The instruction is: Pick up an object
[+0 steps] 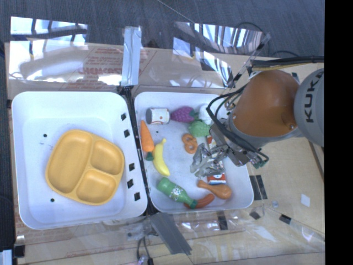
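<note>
Two shallow white bins sit on the worktop; the right bin holds the toys, and the metal pincer hangs low among them, whether spread or closed I cannot tell. Beneath it lies a small red-and-white carton, touching an orange toy drumstick. Such crowding could let the tips strike both and nudge the carton aside, spoiling the pick.
</note>
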Robot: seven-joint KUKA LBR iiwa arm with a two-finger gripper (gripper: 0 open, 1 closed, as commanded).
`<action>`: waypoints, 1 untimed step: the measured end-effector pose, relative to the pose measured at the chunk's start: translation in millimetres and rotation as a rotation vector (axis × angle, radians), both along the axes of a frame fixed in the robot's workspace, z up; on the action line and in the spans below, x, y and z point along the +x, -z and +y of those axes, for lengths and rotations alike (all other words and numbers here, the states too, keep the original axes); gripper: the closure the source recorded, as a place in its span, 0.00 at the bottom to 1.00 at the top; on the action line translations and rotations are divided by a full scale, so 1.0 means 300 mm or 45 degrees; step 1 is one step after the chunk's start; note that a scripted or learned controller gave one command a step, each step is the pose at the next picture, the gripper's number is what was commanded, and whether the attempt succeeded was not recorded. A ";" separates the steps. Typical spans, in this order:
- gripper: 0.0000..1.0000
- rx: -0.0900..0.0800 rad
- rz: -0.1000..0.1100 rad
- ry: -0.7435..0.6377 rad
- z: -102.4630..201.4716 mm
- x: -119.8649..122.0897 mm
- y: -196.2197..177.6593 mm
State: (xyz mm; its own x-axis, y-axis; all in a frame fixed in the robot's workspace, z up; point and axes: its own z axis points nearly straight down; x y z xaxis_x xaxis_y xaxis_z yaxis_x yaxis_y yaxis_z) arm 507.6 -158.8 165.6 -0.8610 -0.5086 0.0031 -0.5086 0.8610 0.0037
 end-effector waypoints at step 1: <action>1.00 -0.002 -0.011 -0.039 0.140 0.118 -0.207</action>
